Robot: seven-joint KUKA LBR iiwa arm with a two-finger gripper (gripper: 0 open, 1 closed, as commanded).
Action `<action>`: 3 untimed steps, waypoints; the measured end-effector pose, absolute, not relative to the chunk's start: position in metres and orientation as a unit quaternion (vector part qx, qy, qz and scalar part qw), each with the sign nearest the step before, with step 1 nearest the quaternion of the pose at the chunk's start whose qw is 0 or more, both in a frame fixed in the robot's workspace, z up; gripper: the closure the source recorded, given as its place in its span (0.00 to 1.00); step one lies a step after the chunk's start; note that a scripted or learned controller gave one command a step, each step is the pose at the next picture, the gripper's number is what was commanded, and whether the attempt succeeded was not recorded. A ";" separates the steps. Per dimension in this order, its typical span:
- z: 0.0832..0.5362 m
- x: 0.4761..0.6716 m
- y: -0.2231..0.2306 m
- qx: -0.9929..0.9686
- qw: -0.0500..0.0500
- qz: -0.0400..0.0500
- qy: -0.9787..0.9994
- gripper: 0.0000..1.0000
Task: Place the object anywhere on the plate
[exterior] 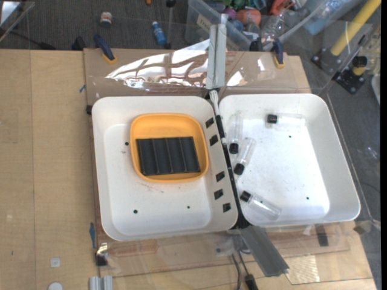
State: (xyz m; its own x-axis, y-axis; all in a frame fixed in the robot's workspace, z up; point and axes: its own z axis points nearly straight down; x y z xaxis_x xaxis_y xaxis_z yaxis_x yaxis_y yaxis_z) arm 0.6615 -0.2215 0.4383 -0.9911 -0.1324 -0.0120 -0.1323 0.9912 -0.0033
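A ribbed black rectangular block (168, 156) lies on the orange rounded plastic plate (140, 132) in the left shallow white bin (115, 216), with bare floor around the plate. In the right white bin (338, 162), four clear black-capped plastic tubes (245, 153) crowd its left wall, leaving centre and right open.

No readable text, labels, brands, numbers or signs anywhere. Checked the orange plate (169, 147) and the black ridged block (167, 156) on it: plain surfaces. White bins (157, 219) bare of markings. Clear black-capped tubes (245, 153) along the left edge of the right bin: any print too small to tell. Small bottle (158, 33) on the floor beyond the bench's far edge: label blurred, unreadable.
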 end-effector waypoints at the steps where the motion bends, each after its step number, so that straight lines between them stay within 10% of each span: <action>1: 0.438 0.668 -0.222 -0.257 0.006 -0.002 0.966 1.00; 3: 0.438 0.668 -0.222 -0.492 0.006 -0.003 0.871 1.00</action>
